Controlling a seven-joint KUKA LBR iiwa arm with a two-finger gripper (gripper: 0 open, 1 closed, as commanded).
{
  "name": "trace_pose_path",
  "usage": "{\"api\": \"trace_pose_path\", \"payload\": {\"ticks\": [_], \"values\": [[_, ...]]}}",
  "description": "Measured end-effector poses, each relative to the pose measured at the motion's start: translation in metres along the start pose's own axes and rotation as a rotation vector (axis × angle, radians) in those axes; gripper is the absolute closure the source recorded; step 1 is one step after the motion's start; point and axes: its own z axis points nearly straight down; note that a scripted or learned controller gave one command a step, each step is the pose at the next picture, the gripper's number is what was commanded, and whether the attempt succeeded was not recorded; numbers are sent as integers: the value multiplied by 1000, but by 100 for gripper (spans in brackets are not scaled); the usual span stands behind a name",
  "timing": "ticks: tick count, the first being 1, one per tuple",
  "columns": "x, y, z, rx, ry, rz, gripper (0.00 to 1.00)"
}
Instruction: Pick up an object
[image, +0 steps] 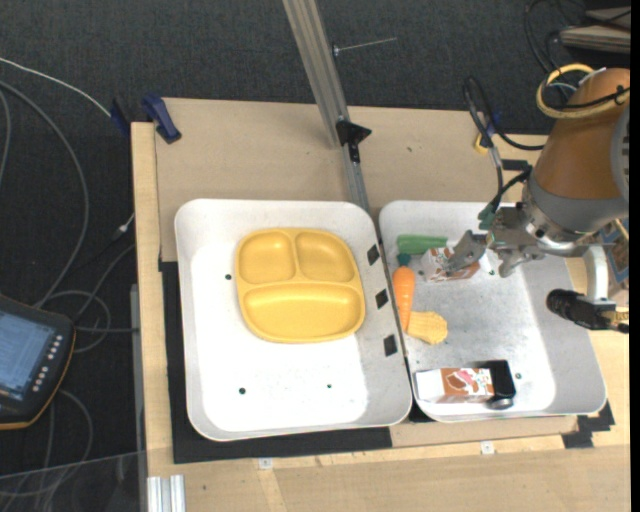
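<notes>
My gripper hangs over the right bin, jaws spread and empty; I should centre over the carrot before closing

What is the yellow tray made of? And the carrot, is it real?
The yellow tray looks like smooth molded plastic: one even color, rounded dividers, a soft sheen. The carrot is probably a plastic toy: its orange is very uniform and its surface smooth, though the view is too coarse to be sure.
</notes>
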Motion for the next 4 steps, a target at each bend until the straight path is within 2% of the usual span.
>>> {"api": "trace_pose_path", "payload": {"ticks": [1,3,4], "values": [[0,0,0,-1,0,1,0],[12,-1,105,4,0,1,0],[12,1,91,-4,0,1,100]]}}
